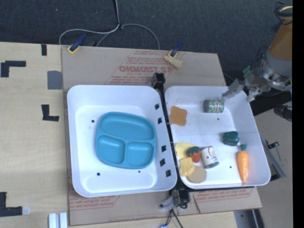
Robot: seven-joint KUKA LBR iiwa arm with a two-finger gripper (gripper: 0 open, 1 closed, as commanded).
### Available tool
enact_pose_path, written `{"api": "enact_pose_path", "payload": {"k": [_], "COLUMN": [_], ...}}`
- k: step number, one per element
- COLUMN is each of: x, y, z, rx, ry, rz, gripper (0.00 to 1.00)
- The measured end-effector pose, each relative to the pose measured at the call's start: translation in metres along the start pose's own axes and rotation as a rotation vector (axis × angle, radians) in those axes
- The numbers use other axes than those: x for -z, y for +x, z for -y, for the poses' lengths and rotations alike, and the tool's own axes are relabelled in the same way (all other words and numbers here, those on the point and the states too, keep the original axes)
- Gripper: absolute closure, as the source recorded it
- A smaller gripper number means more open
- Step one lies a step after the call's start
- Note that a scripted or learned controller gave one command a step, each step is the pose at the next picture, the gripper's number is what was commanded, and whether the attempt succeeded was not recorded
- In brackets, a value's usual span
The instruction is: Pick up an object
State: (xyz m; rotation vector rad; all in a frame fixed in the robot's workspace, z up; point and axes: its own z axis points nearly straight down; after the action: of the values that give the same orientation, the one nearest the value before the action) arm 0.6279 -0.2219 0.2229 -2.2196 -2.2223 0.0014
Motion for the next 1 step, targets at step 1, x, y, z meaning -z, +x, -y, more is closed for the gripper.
{"api": "enact_pose_path", "payload": {"k": [1], "x": [-0.1318], "y": [0.0464], "z": [-0.0416], "rx": [0.005], "ry": [0.0], "rz": [0.001], "gripper": [0.0]}}
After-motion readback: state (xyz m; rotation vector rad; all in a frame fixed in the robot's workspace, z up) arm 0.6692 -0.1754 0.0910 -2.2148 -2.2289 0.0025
